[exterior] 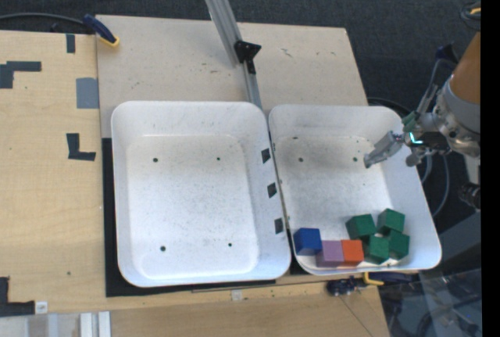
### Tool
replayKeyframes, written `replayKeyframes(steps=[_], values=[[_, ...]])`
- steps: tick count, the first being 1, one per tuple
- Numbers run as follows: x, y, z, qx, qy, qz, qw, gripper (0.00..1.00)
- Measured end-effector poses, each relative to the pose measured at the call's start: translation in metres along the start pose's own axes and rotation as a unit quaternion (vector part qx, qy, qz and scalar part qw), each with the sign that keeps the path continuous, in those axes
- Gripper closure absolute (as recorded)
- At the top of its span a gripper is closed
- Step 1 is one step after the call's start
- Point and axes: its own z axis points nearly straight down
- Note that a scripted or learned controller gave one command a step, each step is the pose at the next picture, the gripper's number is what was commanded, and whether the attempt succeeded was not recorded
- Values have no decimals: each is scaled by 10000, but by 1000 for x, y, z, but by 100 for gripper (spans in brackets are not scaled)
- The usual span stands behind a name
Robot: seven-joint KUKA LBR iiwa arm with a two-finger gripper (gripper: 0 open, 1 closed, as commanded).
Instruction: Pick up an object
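Small blocks lie clustered in the near corner of the right bin (pixel 328 132): a blue block (pixel 308 240), a purple block (pixel 333 252), an orange block (pixel 352 251) and several green blocks (pixel 379 238) piled together at the right. My gripper (pixel 396 152) hovers over the bin's right side, well behind the blocks, on the arm coming in from the right. It is open, with one grey finger (pixel 380 149) pointing left and nothing between the fingers.
The left bin (pixel 187 191) sits beside the right one, with a ridge between them. A slanted metal rail (pixel 223 11) crosses the bench behind the bins. Cables hang off the bench's right edge near the arm.
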Motion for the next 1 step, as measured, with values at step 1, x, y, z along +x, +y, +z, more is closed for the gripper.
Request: replayKeyframes(steps=[1], values=[[0, 1, -2, -20, -4, -7, 10000, 0]])
